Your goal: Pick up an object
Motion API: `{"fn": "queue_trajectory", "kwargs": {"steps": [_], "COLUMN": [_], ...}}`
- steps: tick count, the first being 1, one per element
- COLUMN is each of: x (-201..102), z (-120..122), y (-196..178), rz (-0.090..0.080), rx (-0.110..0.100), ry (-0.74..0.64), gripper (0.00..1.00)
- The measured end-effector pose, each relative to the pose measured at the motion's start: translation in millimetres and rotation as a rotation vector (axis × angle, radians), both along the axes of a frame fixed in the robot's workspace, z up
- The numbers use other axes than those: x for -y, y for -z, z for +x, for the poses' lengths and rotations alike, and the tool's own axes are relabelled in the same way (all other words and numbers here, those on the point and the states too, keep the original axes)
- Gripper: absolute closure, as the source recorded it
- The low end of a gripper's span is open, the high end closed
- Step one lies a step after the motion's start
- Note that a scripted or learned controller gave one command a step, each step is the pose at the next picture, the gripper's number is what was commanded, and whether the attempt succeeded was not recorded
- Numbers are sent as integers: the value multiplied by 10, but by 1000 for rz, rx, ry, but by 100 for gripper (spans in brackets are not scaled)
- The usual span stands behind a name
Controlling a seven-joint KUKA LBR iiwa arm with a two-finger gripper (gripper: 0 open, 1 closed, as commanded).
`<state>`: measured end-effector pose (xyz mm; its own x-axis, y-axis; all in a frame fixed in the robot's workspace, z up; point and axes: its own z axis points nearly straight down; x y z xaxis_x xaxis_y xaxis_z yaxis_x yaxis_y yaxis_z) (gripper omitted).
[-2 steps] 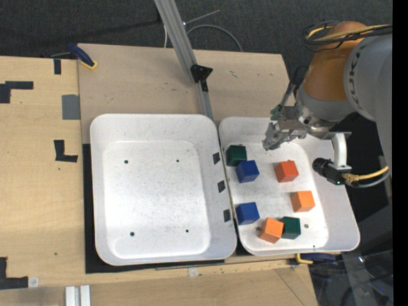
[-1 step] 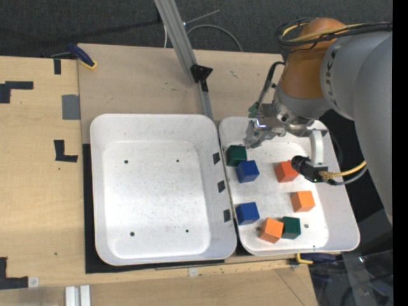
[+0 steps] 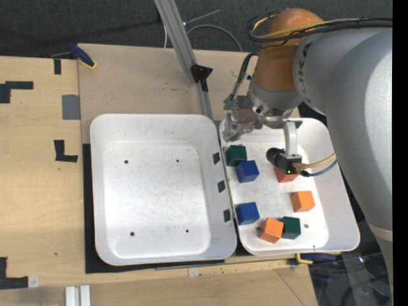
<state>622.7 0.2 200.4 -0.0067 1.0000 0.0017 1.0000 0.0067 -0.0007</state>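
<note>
**7 blocks wait as arm hangs over right bin's far corner**

7 small blocks lie in the right bin (image 3: 338, 238) while the gripper (image 3: 237, 127) hangs over that bin's far left corner, close to the wall shared with the left bin (image 3: 153, 123). Whether the gripper is open or closed cannot be told from this angle, and nothing can be seen in its grasp.

The nearest candidate is the dark green block (image 3: 236, 153), which sits just beside the gripper on the side toward the camera, at the bin's left edge. The blue block (image 3: 247, 171) touches it or nearly so, 1 step further on. A short move toward the near rim and down would likely bring the tool over the green block, though the close-packed blue neighbour and the bin wall could crowd the approach. Both blocks look roughly cubic, so neither offers an obvious long axis.

Further out, a red block (image 3: 286, 174) lies partly hidden under a black fitting with cables. An orange block (image 3: 303, 201) sits apart toward the right. Near the front rim, a second blue block (image 3: 247, 212), a second orange block (image 3: 271, 229) and a second green block (image 3: 291, 227) form a loose cluster.

The grey arm (image 3: 357, 94) reaches in from the right, its orange band (image 3: 280, 50) above the wrist, which points steeply downward.
</note>
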Motion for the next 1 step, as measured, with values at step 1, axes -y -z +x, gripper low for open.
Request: {"fn": "queue_trajectory", "kwargs": {"steps": [1], "x": [-599], "z": [64], "y": [-166], "rz": [1], "rx": [1], "ry": [-1], "gripper": [100]}}
